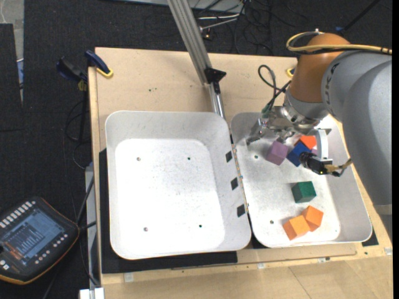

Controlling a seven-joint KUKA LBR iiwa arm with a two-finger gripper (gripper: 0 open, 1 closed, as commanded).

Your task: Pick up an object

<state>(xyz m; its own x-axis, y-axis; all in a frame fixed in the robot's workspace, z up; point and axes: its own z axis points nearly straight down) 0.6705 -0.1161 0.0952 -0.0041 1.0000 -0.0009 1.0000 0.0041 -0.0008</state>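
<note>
My gripper (pixel 275 134) hangs over the far part of the right bin (pixel 262 195), reaching in from the right. A purple block (pixel 278 152) sits tilted directly under it, touching or nearly touching the gripper's tip. I cannot tell whether the block is gripped or merely lying beneath. Just right of it are a blue block (pixel 295 156) and a red-orange block (pixel 307 143), partly hidden by the wrist and a black cable fitting. A green block (pixel 303 191) lies mid-bin. Two orange blocks (pixel 296 227) (pixel 314 217) lie near the front.
The left bin (pixel 165 179) lies beside the right one, their rims meeting at a seam with black clips (pixel 235 182). A slanted metal pole (pixel 193 36) ends near the bins' far edge. A teach pendant (pixel 31 238) lies off the bench at lower left.
</note>
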